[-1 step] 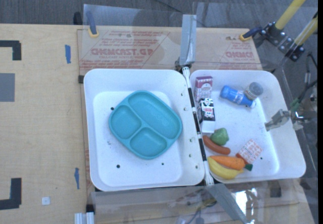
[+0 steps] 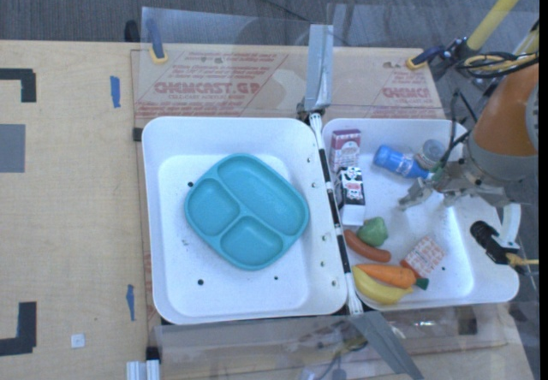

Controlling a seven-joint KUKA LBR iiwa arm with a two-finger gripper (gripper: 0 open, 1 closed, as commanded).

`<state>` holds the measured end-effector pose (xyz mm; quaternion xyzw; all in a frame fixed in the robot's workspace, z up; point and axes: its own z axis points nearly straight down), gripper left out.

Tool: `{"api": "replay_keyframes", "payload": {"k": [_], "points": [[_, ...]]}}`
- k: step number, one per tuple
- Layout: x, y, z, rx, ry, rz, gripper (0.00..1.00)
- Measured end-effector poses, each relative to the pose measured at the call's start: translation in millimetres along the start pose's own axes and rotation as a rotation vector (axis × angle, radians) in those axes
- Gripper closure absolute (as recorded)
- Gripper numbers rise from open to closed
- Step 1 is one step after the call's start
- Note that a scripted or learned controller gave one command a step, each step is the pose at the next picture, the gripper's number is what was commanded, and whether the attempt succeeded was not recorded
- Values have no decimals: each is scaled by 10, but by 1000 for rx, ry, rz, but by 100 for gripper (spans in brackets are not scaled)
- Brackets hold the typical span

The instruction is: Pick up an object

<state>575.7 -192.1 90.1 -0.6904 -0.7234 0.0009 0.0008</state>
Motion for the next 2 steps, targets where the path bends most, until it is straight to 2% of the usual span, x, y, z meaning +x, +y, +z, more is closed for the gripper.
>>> {"api": "replay_keyframes", "payload": {"k": [1,2], "points": [[0,0,0,0,0,0,0],[-171,-139,29,-10,-1,-141,0]]}}
